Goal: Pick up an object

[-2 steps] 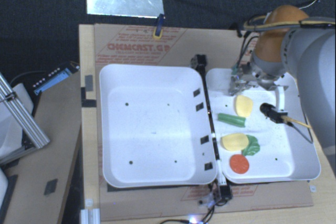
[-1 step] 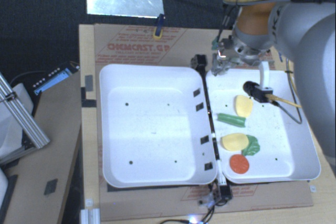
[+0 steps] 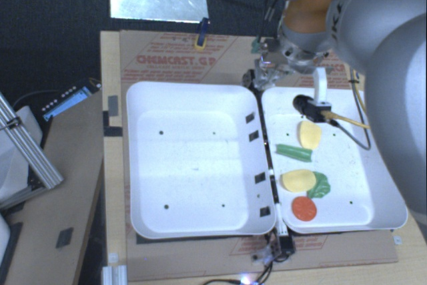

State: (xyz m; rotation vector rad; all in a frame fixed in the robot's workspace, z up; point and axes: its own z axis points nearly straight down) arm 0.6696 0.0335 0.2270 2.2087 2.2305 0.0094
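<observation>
The gripper (image 3: 265, 77) is hanging over the far end of the divide between the two bins, at the back corner of the right bin (image 3: 377, 207); whether it is spread or pressed together cannot be told from this angle. The objects are all lying in the right bin, nearer the camera than the gripper and apart from it: a pale yellow piece (image 3: 309, 135), a green stick (image 3: 293, 152), a yellow piece (image 3: 297, 180) touching a green leafy piece (image 3: 319, 185), and a red-orange disc (image 3: 305, 209). The left bin (image 3: 193, 157) is sitting beside it. Both are resting on a cardboard sheet (image 3: 173, 53) whose red print is possibly reading "CHEMCAST GP". A wooden bench (image 3: 60, 210) is carrying everything, against a dark backdrop.
</observation>
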